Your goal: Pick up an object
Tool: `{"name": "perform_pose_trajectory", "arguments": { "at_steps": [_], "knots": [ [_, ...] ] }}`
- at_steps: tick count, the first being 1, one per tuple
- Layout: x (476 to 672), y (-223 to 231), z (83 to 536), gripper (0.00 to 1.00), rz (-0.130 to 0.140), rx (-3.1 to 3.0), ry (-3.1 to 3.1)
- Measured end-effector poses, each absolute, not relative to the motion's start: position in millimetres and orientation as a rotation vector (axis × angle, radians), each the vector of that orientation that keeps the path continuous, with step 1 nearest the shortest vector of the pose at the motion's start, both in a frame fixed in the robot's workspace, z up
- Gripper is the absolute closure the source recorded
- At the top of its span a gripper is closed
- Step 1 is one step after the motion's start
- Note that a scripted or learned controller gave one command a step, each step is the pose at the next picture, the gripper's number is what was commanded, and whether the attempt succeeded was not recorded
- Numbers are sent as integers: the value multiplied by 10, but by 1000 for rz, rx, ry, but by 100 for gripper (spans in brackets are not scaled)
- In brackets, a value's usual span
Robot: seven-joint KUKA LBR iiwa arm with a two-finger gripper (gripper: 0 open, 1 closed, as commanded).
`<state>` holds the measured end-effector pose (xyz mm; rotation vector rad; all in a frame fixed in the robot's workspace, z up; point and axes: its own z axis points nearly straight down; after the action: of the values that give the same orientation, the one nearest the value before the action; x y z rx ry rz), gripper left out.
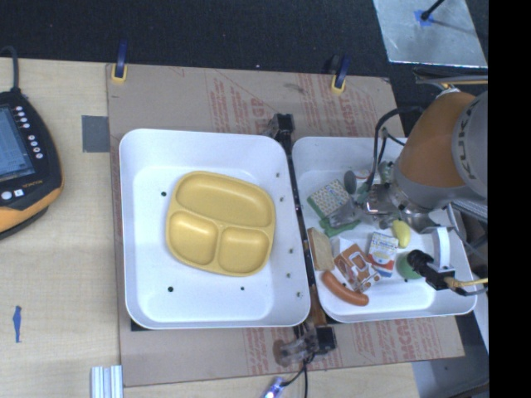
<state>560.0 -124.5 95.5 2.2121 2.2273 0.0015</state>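
Hovering low over the right bin (390, 312): gripper (371, 204), on the grey arm (440, 152) with its orange band, coming in from the right. Landmark for everything below = green scrub pad (329, 197), lying in the upper left part of that bin.

- Gripper: just right of the pad, very close, contact not clear. Can't tell how far open it is, or whether it has hold of anything; the wrist body hides that part.
- Brown bar (320, 249): just below the pad, along the bin's left wall.
- Sausage (344, 289): further below the pad, past the bar, near the bin's bottom edge.
- Orange-white packet (355, 265): below-right of the pad, touching the sausage's upper side.
- Small carton (382, 249): right of the packet, below-right of the pad.
- Yellow piece (401, 233) and green piece (408, 265): well right of the pad, under the arm. Too small to identify.
- Left bin (149, 288): left of the pad, across the 2 adjoining walls. Holds 1 yellow plate (221, 222) with 3 compartments, lying flat, roughly centred.
- Teach pendant (21, 164): far left of the pad, on the bench outside both bins.
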Motion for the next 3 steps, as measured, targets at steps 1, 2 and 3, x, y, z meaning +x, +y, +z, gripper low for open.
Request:
{"name": "perform_pose_trajectory", "arguments": {
  "at_steps": [1,2,3],
  "knots": [
    [6504,-1699,960,0,-22,2261,2254],
    [6569,-1907,1992,0,-1,2217,2225],
    [5964,-1337,908,0,-7,2220,2230]
  ]
}}
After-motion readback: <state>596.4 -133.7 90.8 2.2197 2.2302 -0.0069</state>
